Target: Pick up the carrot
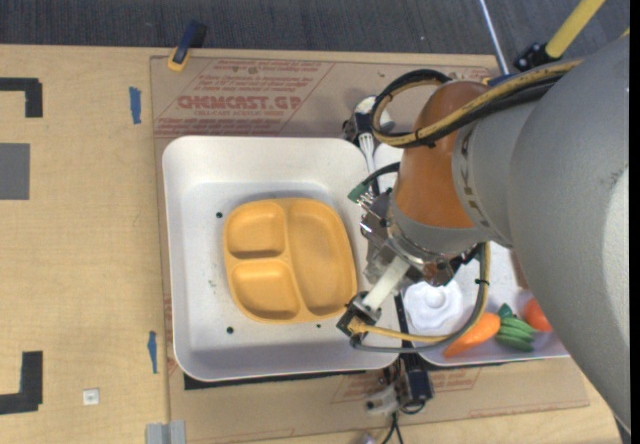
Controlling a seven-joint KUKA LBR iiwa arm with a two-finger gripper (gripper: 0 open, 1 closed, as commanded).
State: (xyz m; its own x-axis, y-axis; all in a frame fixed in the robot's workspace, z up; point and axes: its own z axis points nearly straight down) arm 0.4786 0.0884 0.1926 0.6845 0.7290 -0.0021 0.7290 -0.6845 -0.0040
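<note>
- Presently, the carrot (474,330) is seen at the lower right of the frame, lying in the right bin (500,352) with its green top (517,329) pointed right.
- It is judged a light, stiff toy with a smooth, possibly slippery skin.
- A hold across the thick orange middle is advised, not on the leaves.
- The gripper (432,284) is hung just up-left of the carrot, masked by the arm's wrist (440,182); whether it is open or closed cannot be told.
- Nothing is seen to be held.
</note>
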